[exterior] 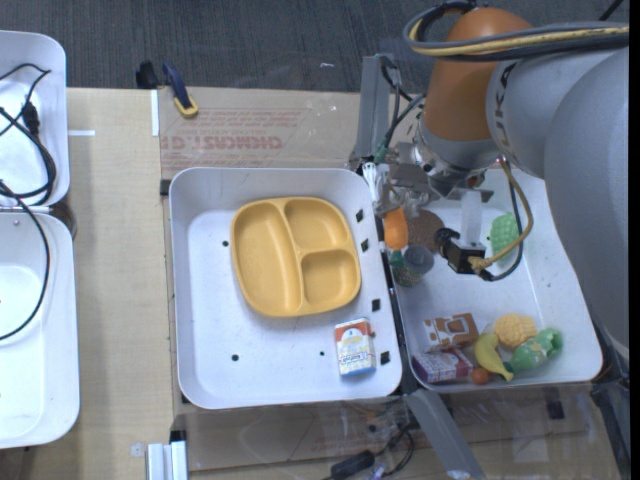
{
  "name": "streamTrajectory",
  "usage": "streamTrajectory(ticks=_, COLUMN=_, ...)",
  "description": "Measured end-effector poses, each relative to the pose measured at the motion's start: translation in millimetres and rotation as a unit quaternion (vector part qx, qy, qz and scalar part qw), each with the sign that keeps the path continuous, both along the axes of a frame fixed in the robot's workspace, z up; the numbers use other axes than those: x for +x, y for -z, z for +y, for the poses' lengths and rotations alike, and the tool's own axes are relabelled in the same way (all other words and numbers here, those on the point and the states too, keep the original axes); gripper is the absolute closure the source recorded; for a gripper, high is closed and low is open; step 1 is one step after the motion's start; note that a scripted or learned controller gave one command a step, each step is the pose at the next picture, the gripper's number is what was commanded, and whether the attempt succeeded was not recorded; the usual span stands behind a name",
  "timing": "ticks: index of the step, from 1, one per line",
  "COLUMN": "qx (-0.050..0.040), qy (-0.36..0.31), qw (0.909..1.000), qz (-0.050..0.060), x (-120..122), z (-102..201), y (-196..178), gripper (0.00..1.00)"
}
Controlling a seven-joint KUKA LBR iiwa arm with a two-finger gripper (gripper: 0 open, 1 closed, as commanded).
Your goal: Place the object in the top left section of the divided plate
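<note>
Just over the divider between the two bins, the hand (398, 230) hangs with an orange object (396, 230) between its fingers, at the left edge of the right bin (560, 268). Well to its left, the yellow divided plate (296, 255) lies in the left bin (200, 298), with a small carton (354, 347) near the plate's lower right. Toy food sits in the right bin's lower part: corn (514, 329), a banana (490, 355) and a brown box (449, 331).

Red print on cardboard sheet (250, 128), upside down, roughly "CHEMCAST"; rest illegible.
</note>
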State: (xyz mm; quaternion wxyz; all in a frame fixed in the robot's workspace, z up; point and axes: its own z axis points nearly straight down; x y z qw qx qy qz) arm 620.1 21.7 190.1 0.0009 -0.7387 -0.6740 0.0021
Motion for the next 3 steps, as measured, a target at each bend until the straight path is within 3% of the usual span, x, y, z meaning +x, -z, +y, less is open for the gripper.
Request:
streamTrajectory(ticks=1, qx=0.0001, qy=-0.090, qw=0.9959, qz=-0.002, x=23.2, z=53.5, y=-0.7, gripper=1.00)
streamTrajectory(ticks=2, qx=-0.0008, qy=-0.090, qw=0.9960, qz=-0.001, x=23.5, z=52.1, y=-9.2, gripper=1.00)
streamTrajectory(ticks=3, qx=-0.0008, qy=-0.090, qw=0.9960, qz=-0.001, x=23.5, z=52.2, y=-9.2, gripper=0.00)
